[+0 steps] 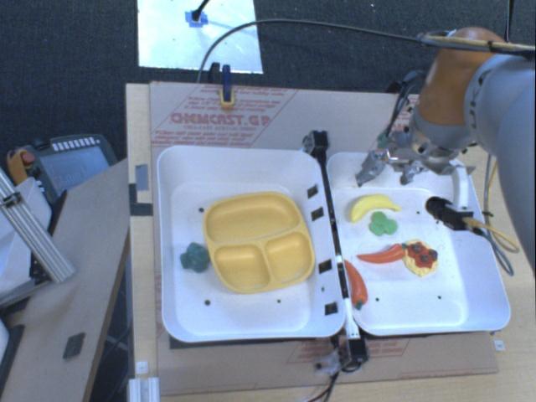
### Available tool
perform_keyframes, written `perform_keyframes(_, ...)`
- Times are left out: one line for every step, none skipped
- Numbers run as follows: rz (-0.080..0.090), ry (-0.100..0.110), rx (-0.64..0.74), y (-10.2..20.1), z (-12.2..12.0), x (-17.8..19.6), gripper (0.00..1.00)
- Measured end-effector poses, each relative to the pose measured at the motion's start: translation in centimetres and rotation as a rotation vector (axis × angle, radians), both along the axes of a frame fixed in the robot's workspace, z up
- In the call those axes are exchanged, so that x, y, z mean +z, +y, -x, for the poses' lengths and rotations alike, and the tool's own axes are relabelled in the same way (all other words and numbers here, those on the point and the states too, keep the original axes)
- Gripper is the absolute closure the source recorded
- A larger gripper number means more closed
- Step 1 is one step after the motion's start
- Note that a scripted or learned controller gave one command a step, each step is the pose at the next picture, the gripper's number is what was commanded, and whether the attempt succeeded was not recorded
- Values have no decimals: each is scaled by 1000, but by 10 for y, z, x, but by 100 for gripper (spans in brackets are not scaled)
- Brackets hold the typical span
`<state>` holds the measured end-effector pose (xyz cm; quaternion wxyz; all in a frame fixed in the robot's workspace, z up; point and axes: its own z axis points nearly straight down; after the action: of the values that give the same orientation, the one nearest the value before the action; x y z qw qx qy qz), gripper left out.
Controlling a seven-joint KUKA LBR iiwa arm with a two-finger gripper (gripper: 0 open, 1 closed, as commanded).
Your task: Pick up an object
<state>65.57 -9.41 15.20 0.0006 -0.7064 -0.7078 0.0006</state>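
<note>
Bright, even overhead light washes the two white bins (251, 162) almost to glare, leaving only faint shadows beneath the yellow tray (251, 241). Focus is slightly soft throughout, and the dark floor beyond the bins looks grainy.

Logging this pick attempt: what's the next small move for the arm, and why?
Probably lower and shift slightly toward the banana. The gripper sits over the far end of the right bin, just beyond the banana, with nothing between its fingers. The banana is the closest toy and lies clear of the green piece.
</note>
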Motion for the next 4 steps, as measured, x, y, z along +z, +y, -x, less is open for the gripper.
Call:
perform_keyframes(0, 1, 2, -1, -7, -60, 0)
perform_keyframes(1, -3, 3, -1, -8, -67, 0)
perform_keyframes(1, -7, 4, -1, -9, -55, 100)
perform_keyframes(1, -8, -1, -5, -9, -10, 100)
